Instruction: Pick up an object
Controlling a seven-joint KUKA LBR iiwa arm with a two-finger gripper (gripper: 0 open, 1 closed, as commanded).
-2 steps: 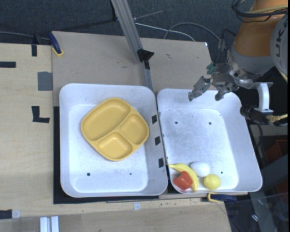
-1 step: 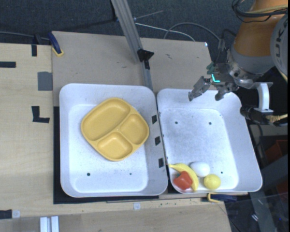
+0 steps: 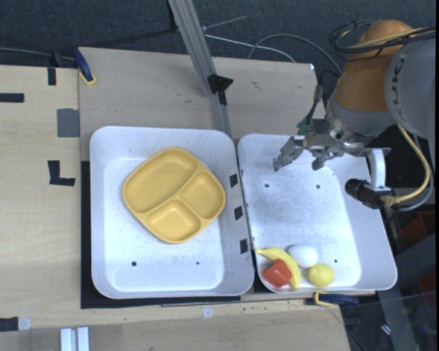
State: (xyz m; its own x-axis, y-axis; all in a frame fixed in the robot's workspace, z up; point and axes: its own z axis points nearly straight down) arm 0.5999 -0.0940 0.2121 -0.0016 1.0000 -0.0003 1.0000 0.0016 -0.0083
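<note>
Here we are seeing the gripper [image 3: 302,157] hovering with fingers apart over the right bin's [image 3: 293,196] far end, holding nothing, while the banana [image 3: 284,257], egg [image 3: 303,254], lemon [image 3: 321,274] and red piece [image 3: 277,272] are lying at its near edge.

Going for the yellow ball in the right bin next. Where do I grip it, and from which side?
Probably straight down from above. The yellow ball lies near the right bin's front wall, apart from the white egg-shaped piece on its left. Close the fingers across its widest middle, along the wall's direction, where there looks to be room. The gripper hangs open near the bin's far end.
</note>
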